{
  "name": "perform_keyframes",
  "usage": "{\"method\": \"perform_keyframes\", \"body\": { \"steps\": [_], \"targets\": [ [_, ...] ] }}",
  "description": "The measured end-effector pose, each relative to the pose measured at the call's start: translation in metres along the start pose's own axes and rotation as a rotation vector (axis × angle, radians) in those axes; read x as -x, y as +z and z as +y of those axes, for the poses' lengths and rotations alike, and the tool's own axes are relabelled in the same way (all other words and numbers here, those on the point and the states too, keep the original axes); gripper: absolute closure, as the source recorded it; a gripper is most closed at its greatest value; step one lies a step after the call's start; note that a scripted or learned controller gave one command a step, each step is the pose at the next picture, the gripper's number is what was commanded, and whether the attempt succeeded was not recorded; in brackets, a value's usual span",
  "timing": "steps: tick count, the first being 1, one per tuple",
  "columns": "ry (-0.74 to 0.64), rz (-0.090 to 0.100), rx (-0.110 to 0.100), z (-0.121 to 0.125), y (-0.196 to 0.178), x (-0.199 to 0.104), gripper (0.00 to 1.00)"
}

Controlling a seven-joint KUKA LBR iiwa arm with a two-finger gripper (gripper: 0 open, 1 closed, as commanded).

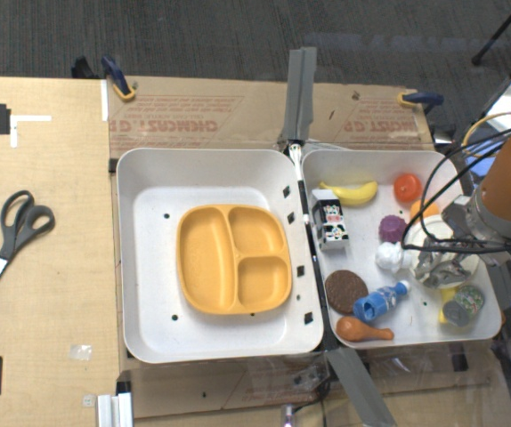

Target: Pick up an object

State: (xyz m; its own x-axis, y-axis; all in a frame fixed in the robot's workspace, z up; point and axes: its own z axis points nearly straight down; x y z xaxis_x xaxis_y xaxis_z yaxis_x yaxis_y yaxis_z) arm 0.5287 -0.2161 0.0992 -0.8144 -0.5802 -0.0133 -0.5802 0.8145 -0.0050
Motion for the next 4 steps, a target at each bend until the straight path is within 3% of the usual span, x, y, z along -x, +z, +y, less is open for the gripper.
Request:
{"method": "perform_keyframes", "body": {
  "steps": [1, 2, 3, 4],
  "targets": [
    [-0.003, -0.003, 0.003, 0.002, 0.002, 0.002, 0.0],
    [0.114, 0.01, 0.004, 0.052, 0.006, -0.006, 0.0],
    [0.043, 0.011, 0.006, 0.104, 0.006, 0.023, 0.0],
    [0.119, 0.01, 0.007, 0.028, 0.007, -0.018, 0.0]
  ]
}}
